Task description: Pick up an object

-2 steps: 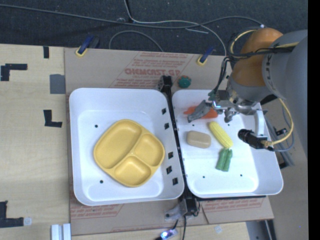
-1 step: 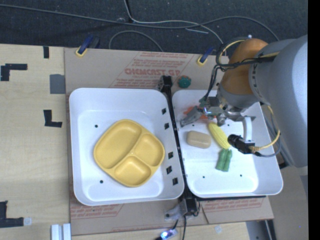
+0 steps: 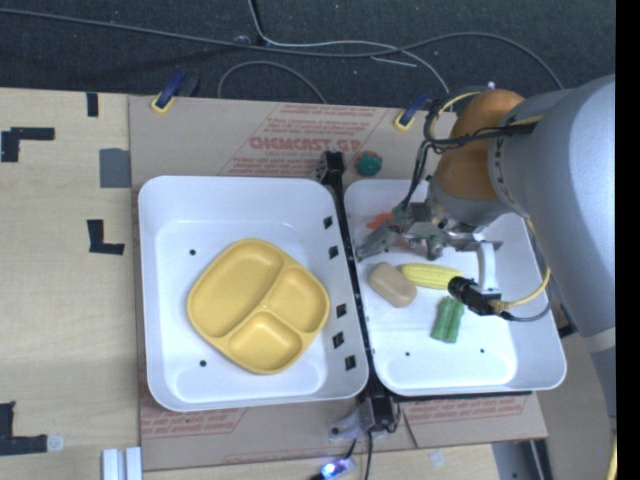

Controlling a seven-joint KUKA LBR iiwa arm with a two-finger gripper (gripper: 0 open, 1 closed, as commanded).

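In the right bin (image 3: pixel 540 368), a green block (image 3: pixel 447 320) lay nearest its front edge, with a tan bar (image 3: pixel 392 286) and an ear of corn (image 3: pixel 430 275) side by side mid-bin. The gripper (image 3: pixel 380 238) hung low toward the far left corner, seemingly lined up for a grab there, though its opening could not be told. The left bin (image 3: pixel 165 268) carried a yellow divided plate (image 3: pixel 259 305).

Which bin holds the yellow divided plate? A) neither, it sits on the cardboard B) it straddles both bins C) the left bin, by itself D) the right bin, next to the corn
C: the yellow divided plate lies flat inside the left bin with nothing else in it, while the corn, the beige block and the green piece are in the right bin.
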